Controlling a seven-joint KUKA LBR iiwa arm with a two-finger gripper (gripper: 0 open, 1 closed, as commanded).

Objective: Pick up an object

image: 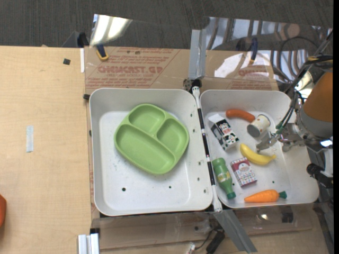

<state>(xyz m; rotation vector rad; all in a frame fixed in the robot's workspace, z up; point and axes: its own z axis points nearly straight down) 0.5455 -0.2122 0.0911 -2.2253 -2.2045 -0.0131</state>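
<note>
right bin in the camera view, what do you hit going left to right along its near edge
green bottle → red carton → carrot

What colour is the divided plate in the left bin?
Light green all over, seen clearly in the camera view: the divided plate lies in the left bin.

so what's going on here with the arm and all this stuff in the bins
A robot arm reaches in from the right over the right bin, its end effector low by the banana and a small white cup. Nothing is visibly lifted. That bin also has two carrots, a green bottle, a milk carton and a red-and-white carton. The left bin holds a green divided plate.
</note>
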